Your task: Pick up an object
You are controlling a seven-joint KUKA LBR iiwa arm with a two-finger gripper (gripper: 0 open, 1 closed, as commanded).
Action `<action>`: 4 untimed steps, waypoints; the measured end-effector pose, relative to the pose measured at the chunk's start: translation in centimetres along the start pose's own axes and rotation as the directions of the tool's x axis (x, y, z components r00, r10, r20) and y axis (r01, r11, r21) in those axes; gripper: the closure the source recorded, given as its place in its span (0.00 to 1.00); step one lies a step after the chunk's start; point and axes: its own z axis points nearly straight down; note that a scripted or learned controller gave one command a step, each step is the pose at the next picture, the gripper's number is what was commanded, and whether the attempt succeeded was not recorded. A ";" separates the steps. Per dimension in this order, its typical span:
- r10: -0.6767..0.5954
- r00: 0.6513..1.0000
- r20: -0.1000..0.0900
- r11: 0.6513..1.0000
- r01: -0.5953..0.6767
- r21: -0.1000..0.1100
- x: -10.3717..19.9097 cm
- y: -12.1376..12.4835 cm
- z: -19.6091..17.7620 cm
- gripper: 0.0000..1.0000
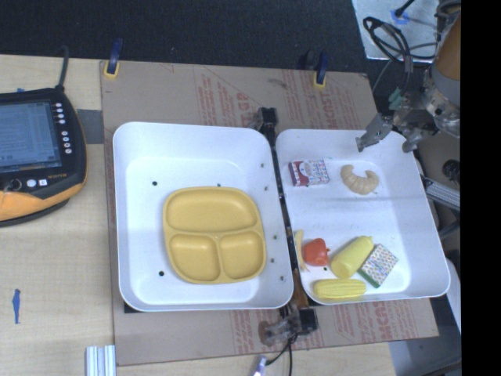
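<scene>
1. Gripper status: the gripper (pixel 389 135) sits over the far right corner of the right bin (pixel 407 210). Its two fingers are spread apart, with nothing between them. No object is grasped.

2. Nearest candidate: a croissant (pixel 360 180) lies on the bin floor just below and slightly left of the gripper, near but apart from the fingertips.

3. Second candidate: a small red-and-white carton (pixel 309 172) lies further left of the gripper, beside the croissant and close to the wall shared with the left bin (pixel 137 210).

4. Remaining candidates: well below the gripper, at the near end of the same bin, lie a red toy piece (pixel 315 251), a yellow block (pixel 351 257), a corn cob (pixel 339 290) and a small green-and-white box (pixel 379 265), all crowded together.

5. Left bin contents: a yellow divided plate (pixel 213 233), well to the left of the gripper.

6. Progress assessment: the pick is not yet done. Every object rests on a bin floor. Judged remaining steps: align over one object, descend, close, lift.

7. Recommended target: the croissant, being closest and standing clear of its neighbours.
</scene>
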 end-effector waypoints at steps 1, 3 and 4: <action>0.000 1.000 0.001 1.000 0.000 0.003 -3.0 2.8 7.4 0.00; -0.001 1.000 0.001 1.000 0.001 0.002 -4.0 2.1 17.4 0.00; 0.003 1.000 0.000 1.000 -0.003 -0.003 -3.0 -6.6 5.4 0.00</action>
